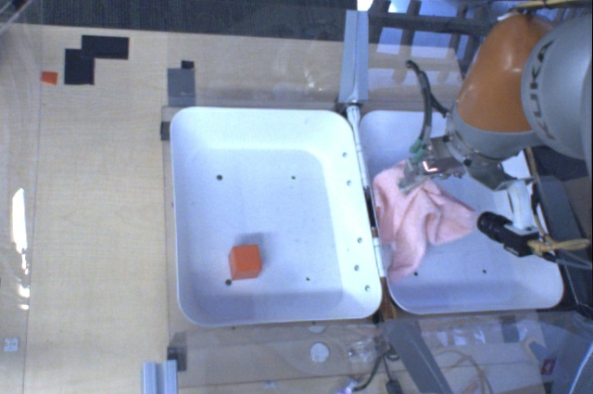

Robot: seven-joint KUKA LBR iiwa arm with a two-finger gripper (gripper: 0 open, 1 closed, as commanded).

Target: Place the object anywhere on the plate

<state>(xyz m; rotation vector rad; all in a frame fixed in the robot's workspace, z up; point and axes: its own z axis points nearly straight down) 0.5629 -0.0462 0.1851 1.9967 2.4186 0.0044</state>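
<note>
The claw (419, 171), its grip state impossible to tell, sits on the pink cloth (422, 221) at three o'clock from the orange block (246, 261).

Pale wood bench (93, 225) — 2 white bins (199, 290) side by side, touching, directly on it.

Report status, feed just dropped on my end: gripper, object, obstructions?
Gripper over right bin, at pink cloth; grip unconfirmed. Orange block sits in left bin. Nothing near block.
</note>
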